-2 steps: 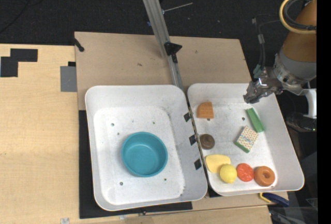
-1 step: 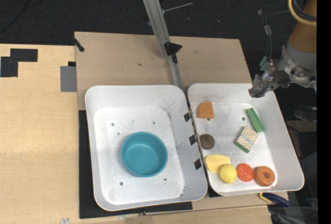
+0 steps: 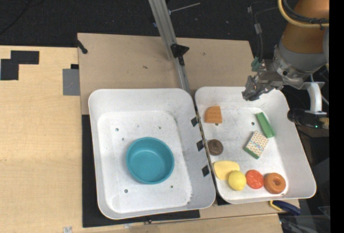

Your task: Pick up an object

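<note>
Bins: two shallow white bins side by side, the left bin (image 3: 107,113) and the right bin (image 3: 293,173), their inner edges touching.
Left bin contents: one item, a teal bowl (image 3: 150,159), upright, sitting low and a little left of centre.
Right bin contents: eight items.
Orange block (image 3: 213,114): one, near the upper left corner of the right bin.
Brown doughnut (image 3: 215,147): one, small and dark, by the left wall, below the orange block.
Green bar (image 3: 264,124): one, lying at a slant on the right side.
Patterned box (image 3: 256,144): one, pale with small coloured marks, tilted, just below the green bar.
Yellow items: two, a flat yellow piece (image 3: 224,167) and a yellow lemon (image 3: 236,180), touching.
Red tomato (image 3: 254,178): one, just right of the lemon.
Orange doughnut (image 3: 275,183): one, glazed ring, just right of the tomato, near the front right corner.
Arm: one, grey with an orange band, entering from the right.
Gripper (image 3: 252,92): poised over the upper edge of the right bin, above and well apart from every item; whether the jaws are apart or together cannot be told.
Desk (image 3: 37,135): pale wood with black and grey patches at the left; a brown board (image 3: 129,59) lies behind the bins.
Room: dark floor behind, one slanted metal rail (image 3: 161,11) reaching down to the join of the bins.
</note>
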